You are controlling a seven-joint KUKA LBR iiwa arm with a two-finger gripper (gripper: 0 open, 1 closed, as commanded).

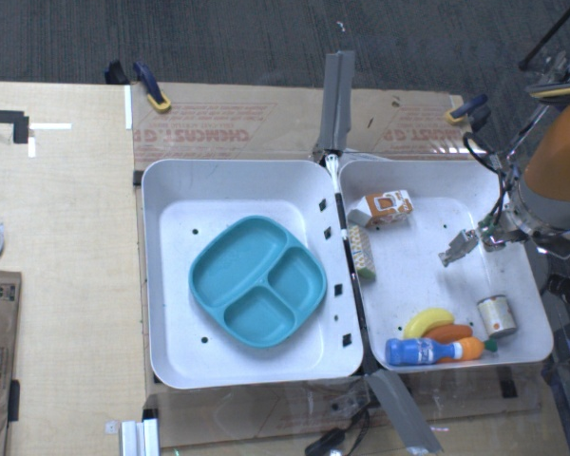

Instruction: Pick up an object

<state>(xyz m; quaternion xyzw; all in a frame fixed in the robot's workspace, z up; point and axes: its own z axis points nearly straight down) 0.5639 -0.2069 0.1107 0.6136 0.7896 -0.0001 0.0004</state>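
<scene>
My gripper [458, 248] hangs over the middle of the right bin [522, 255], with nothing seen in it. The grey arm with its orange band [559, 155] comes in from the right. In that bin lie a small orange and white carton [389, 207] at the back left and a narrow box [362, 252] along the left wall. A tin can [495, 315] lies at the right. A yellow banana [427, 322], an orange carrot-like piece [451, 332] and a blue bottle [426, 351] lie together along the front wall. The gripper is above bare floor, between the carton and the can.
The left bin [166, 255] holds a blue divided plate [257, 280]. A grey post [338, 103] stands behind the wall between the bins. Clamps [150, 85] sit on the cardboard at the back. Cables [489, 155] hang near the arm.
</scene>
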